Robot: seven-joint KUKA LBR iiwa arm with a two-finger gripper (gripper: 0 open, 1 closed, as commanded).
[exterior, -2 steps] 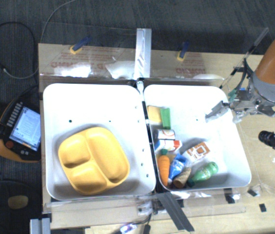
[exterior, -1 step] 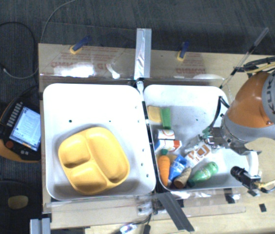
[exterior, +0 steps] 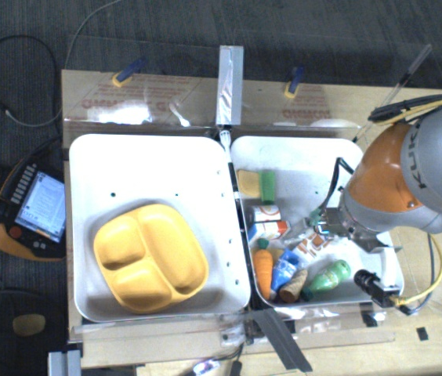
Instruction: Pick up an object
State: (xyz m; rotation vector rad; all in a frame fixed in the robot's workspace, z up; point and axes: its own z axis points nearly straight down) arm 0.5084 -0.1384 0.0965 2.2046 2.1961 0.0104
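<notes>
Two white bins sit side by side on the tabletop [exterior: 409, 104]. The left bin [exterior: 111, 163] holds one yellow divided tray [exterior: 150, 257], lying in its lower half, tilted relative to the bin walls.

The right bin [exterior: 303, 151] holds the loose objects, clustered along its left wall and lower edge. Near the upper left lie a tan block [exterior: 248, 183] and a green cylinder [exterior: 268, 186], just beside each other. Below them is a red-and-white packet [exterior: 266, 227]. Along the bottom, from left: an orange carrot [exterior: 262, 269], a blue-and-white bottle [exterior: 285, 266], a brown object [exterior: 293, 287] and a green bottle [exterior: 328, 277]; these lie close together, several touching.

The arm [exterior: 397, 182] reaches in from the right, its orange band above the right bin's right side. The gripper [exterior: 320, 224] is low over the bin's middle, just above a small red-and-white item [exterior: 313, 245] and near the blue-and-white bottle. Whether it is wide or narrow cannot be told; nothing is seen held.

A pendant [exterior: 29, 210] lies on the floor left of the tabletop.
</notes>
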